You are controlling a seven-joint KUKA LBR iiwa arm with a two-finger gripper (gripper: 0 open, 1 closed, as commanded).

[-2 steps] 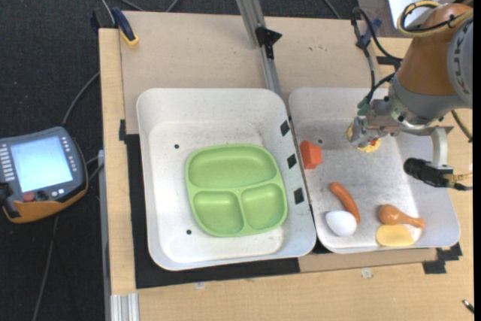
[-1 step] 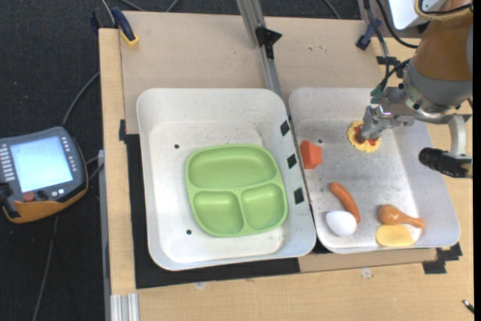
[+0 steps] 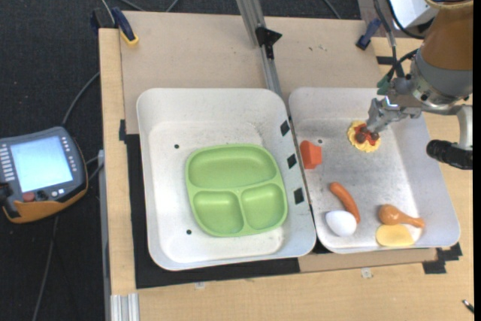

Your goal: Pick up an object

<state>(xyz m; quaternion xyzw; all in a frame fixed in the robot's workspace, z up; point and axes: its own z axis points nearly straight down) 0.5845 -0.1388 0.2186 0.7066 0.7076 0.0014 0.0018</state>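
My gripper (image 3: 373,124) hangs over the far part of the right bin (image 3: 421,177), right above a small yellow toy with red bits (image 3: 364,137). Its tips are down at that toy and seem to touch it. Also in this bin lie an orange block (image 3: 311,155) by the left wall, an orange carrot (image 3: 345,199), a white egg (image 3: 340,222), a brown drumstick (image 3: 399,217) and a pale yellow piece (image 3: 397,236) near the front wall.
The left bin (image 3: 161,131) holds a green divided plate (image 3: 237,188). A metal pole (image 3: 252,7) slants up from between the bins. A teach pendant (image 3: 37,173) lies on the floor to the left. A black part (image 3: 449,153) juts in at the right.
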